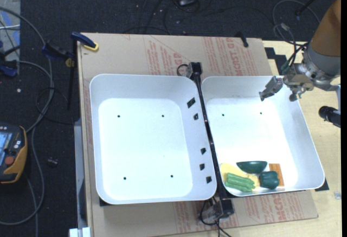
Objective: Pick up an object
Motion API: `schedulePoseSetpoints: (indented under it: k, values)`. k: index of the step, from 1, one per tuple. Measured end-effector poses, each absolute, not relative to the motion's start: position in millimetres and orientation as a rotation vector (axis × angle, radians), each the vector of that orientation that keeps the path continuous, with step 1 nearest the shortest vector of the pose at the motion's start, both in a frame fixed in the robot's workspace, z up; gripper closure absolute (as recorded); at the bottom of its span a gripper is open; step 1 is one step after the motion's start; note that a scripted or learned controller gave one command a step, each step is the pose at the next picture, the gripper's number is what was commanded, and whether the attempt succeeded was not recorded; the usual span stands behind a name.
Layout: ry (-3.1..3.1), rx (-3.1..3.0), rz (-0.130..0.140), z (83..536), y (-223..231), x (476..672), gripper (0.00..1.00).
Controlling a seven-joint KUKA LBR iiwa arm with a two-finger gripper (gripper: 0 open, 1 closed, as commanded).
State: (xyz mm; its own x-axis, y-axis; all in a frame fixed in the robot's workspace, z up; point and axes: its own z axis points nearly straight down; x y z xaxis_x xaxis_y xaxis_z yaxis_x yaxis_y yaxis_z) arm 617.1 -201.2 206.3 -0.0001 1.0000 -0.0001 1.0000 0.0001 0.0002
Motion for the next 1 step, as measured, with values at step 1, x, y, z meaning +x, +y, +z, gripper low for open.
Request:
schedulePoseSetpoints:
  k: [1]
  values:
    - [2.224, 2.229, -0.006, 121.7, -195.8, 535.0, 0.00]
